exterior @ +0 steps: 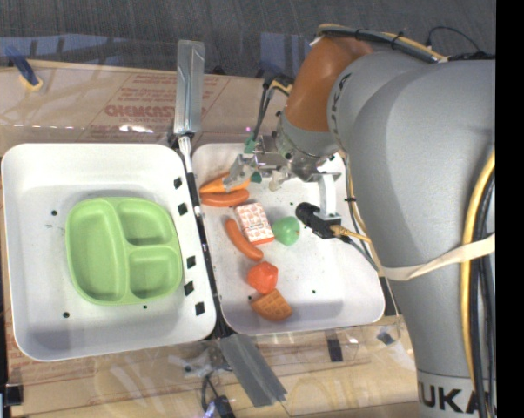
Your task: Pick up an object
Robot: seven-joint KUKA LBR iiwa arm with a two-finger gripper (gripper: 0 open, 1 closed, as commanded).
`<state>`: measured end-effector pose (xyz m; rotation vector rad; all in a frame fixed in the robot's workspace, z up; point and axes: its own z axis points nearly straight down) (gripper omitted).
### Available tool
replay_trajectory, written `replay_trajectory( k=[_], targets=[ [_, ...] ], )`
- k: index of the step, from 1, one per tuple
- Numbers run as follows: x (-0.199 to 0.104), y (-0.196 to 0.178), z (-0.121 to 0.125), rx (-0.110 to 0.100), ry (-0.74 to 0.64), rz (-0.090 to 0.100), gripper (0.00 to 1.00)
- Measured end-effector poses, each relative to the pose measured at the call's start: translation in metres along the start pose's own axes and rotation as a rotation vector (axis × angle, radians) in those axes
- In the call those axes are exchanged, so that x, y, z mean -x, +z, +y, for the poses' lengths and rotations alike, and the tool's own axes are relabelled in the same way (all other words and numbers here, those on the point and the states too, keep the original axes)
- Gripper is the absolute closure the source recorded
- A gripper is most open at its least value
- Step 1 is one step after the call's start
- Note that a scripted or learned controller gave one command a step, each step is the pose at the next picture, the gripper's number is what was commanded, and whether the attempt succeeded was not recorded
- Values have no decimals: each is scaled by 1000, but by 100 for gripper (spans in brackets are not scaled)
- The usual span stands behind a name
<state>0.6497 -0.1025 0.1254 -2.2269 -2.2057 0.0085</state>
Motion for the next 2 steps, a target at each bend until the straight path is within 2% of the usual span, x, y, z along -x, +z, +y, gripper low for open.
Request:
replay_trajectory(
  k=[1, 2],
  targets=[
    [5, 35, -60, 4, -73, 0, 0],
    [4, 23, -58, 6, -78, 0, 100]
  ],
)
